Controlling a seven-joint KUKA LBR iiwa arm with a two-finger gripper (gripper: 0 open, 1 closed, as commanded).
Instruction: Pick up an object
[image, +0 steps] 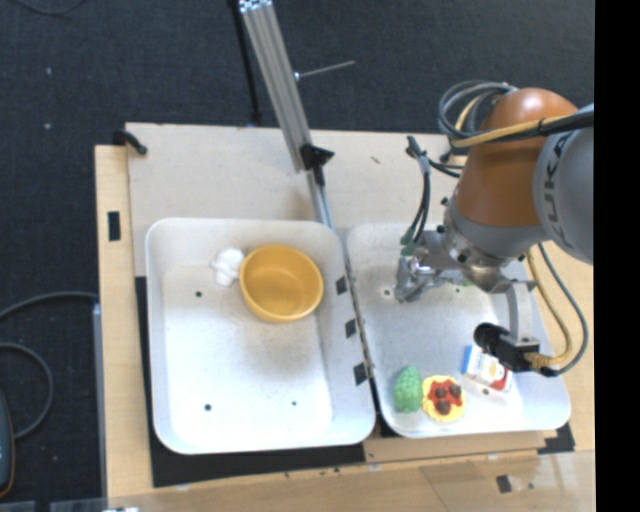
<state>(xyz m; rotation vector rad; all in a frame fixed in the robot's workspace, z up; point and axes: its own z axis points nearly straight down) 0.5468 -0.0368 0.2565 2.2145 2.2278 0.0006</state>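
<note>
My gripper (408, 284) hangs over the upper left part of the right bin (440, 340), metal fingers pointing down toward the bin floor. Nothing shows between them. Near that bin's front edge lie a green lumpy object (407, 388), a yellow round object with red and dark bits (444, 397), and a small white, blue and red box (486, 369). All three lie well in front of the gripper. In the left bin (240, 390) a yellow bowl (281, 283) stands upright with a small white object (228, 263) touching its left side.
A slanted metal rail (290, 110) runs from the top down to the divide between the bins. Black cables and a connector (505, 343) hang from the arm above the right bin's right side. The bench edge (110, 300) borders the left bin.
</note>
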